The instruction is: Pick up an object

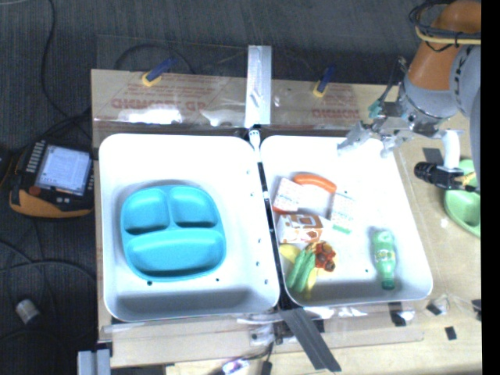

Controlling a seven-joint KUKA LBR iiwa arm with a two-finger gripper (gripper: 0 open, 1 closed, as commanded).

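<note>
The right bin [391,186] holds several small objects: an orange carrot-like piece [314,182], white cartons [299,199], a printed box [301,226], a green vegetable [299,272] with yellow and red pieces beside it, and a green bottle [383,258] lying near the right wall. My gripper [369,136] hangs over the bin's far right corner, above the rim and well apart from the objects. Its fingers are spread and nothing sits between them.
The left bin [117,287] holds a blue divided tray [173,230]. A clear plastic sheet lies behind both bins. A green object [466,202] rests on the bench at the far right, next to a black part of the arm.
</note>
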